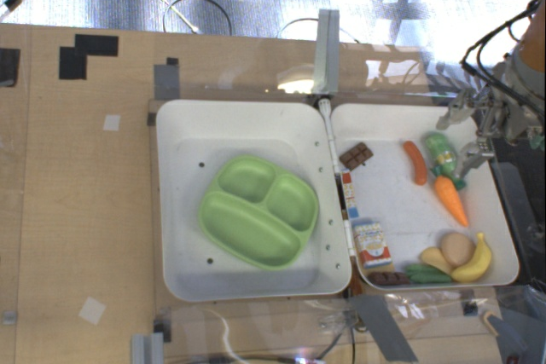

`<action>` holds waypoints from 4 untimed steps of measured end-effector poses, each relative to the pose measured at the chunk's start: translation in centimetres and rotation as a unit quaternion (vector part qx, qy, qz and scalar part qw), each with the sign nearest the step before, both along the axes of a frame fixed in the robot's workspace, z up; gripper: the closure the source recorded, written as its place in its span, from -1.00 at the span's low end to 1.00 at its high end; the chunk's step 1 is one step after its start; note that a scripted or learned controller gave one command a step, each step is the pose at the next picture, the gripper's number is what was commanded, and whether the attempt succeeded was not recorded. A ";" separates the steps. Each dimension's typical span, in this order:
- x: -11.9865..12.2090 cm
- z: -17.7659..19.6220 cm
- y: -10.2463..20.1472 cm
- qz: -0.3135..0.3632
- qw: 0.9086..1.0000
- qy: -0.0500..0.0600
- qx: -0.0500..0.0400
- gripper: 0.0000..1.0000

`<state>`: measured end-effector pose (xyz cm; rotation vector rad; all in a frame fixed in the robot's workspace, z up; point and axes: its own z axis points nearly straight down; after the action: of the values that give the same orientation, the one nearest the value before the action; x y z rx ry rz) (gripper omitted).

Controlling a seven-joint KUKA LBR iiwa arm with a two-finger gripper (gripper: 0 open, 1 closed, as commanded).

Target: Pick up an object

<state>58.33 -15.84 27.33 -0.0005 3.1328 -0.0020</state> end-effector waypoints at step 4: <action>-0.7 -16.8 -2.3 -0.010 1.000 -0.011 -0.002 1.00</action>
<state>57.61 -18.15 10.52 0.0300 3.1104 -0.0097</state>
